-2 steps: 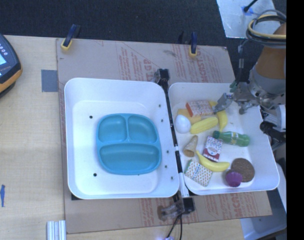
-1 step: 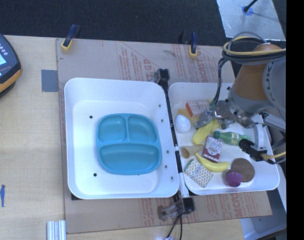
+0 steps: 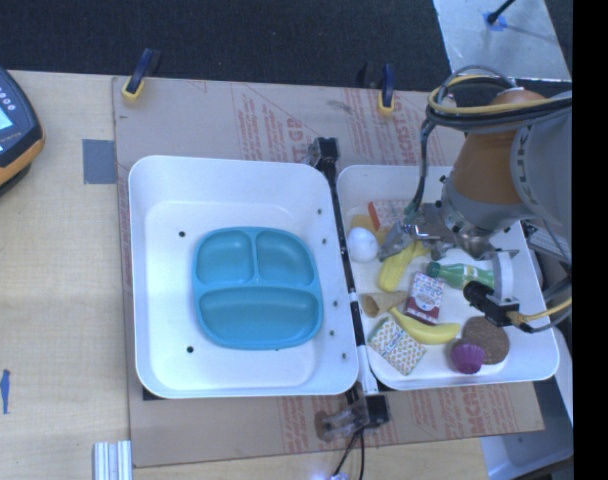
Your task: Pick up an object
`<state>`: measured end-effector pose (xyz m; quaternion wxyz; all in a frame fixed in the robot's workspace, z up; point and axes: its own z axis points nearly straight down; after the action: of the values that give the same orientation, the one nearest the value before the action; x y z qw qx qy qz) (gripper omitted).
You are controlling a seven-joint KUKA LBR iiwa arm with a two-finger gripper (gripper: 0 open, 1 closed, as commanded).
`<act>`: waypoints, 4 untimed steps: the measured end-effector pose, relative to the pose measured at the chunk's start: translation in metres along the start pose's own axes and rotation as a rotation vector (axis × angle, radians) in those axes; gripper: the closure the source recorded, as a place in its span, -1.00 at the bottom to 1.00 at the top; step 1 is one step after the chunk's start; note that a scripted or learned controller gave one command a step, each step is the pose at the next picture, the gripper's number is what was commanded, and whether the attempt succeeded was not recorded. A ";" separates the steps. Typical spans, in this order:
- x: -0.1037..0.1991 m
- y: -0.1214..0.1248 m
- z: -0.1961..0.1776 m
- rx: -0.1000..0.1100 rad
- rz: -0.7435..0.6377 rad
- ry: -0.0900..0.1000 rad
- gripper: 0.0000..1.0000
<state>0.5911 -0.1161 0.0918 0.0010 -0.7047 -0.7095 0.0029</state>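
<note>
The right bin (image 3: pixel 544 368) holds several small items: a white egg (image 3: pixel 362 243), a yellow corn-like piece (image 3: pixel 396 268), a green bottle (image 3: pixel 464 271) lying on its side, a red packet (image 3: pixel 425 298), a banana (image 3: pixel 426 328), a checkered box (image 3: pixel 396 346), a brown round piece (image 3: pixel 487 336) and a purple piece (image 3: pixel 467 358). My gripper (image 3: pixel 421 234) hangs low in that bin's upper middle, just above the yellow piece and left of the green bottle. The grey arm with its orange band (image 3: pixel 489 163) hides the bin's far right part.
The left bin (image 3: pixel 154 268) holds a blue divided plate (image 3: pixel 257 288). An orange sliver (image 3: pixel 374 216) lies near the right bin's far left wall and a tan bit (image 3: pixel 372 306) beside the packet. Black cables (image 3: pixel 504 313) loop over the right bin's right side.
</note>
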 end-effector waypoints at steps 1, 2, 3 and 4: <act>0.024 -0.027 0.000 0.001 0.001 0.003 -1.00; 0.024 -0.036 0.000 0.001 0.003 0.003 -1.00; 0.023 -0.035 -0.010 0.003 0.003 0.003 1.00; 0.082 -0.017 -0.106 -0.012 -0.004 0.004 1.00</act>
<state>0.5740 -0.0339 0.1977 -0.0015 -0.7035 -0.7107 -0.0028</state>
